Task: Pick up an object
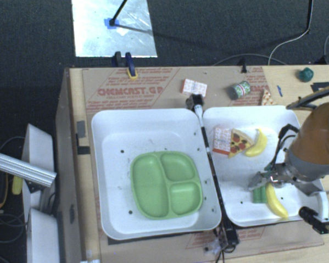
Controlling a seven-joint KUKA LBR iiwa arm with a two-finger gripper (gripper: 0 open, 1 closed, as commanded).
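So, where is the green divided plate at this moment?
The green divided plate lies in the left bin, toward its near right part, close to the wall shared with the right bin.

Arm bent low, claw down, grip unclear

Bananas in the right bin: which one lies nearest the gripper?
The lower banana, beside the green block, right under the gripper; the other banana lies by the pizza slice.

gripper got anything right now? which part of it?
Cannot tell. The gripper sits low in the right bin, right by a green block and a banana; no grasp shows.
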